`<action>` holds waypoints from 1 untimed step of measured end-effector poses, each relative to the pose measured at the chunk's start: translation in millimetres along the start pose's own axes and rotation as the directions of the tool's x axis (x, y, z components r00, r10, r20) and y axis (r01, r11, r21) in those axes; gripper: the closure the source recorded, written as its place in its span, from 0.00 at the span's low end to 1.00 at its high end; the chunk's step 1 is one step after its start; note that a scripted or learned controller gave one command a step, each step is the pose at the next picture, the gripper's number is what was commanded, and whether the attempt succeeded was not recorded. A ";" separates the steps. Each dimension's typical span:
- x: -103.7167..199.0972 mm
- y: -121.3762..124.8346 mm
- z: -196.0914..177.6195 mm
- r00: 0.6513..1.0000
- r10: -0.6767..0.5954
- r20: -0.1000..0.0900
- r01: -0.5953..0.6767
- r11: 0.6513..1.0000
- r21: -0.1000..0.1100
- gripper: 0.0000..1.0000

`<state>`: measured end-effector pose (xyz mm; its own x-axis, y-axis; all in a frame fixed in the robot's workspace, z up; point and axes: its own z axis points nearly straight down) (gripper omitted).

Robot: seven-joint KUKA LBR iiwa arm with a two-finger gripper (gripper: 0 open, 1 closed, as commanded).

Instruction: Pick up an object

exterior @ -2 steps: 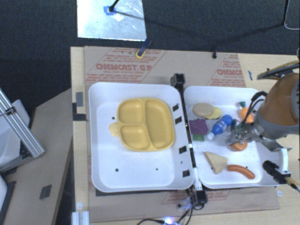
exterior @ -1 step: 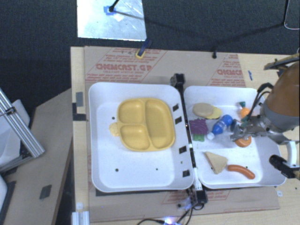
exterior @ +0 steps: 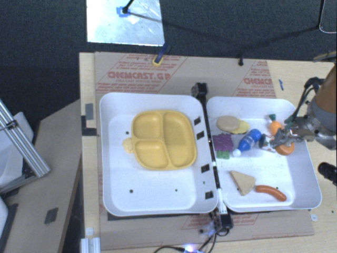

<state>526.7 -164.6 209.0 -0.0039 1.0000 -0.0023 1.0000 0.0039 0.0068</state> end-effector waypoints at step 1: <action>-0.2 1.4 -16.5 1.000 0.000 -0.001 0.000 1.000 0.002 1.00</action>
<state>527.9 -164.9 225.5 -0.0040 1.0000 -0.0012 1.0000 0.0040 0.0045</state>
